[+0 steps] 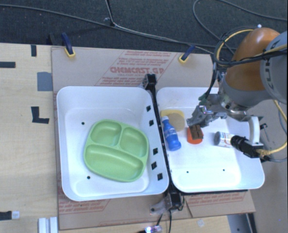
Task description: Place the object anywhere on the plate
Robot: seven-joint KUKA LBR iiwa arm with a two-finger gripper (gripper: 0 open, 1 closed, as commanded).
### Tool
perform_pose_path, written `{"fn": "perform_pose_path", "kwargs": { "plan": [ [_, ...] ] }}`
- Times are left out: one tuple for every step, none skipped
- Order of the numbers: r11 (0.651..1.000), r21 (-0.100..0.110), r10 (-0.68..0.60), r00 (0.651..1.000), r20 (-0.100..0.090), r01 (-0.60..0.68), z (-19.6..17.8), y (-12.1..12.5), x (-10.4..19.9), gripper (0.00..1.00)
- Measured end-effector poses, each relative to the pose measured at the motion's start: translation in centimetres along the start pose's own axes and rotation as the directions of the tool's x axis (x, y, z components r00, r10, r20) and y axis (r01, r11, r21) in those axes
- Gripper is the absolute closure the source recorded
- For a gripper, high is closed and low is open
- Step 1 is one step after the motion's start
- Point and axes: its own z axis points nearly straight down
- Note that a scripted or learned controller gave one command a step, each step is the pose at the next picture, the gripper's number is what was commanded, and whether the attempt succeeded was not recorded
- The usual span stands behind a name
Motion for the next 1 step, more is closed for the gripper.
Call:
{"fn": "perform_pose_path", "kwargs": {
  "plan": [
    [1.000, 0.001, 0.001, 1.000, 0.001, -0.001, 0.57, 0.98, 4.37, 1.00]
  ]
}}
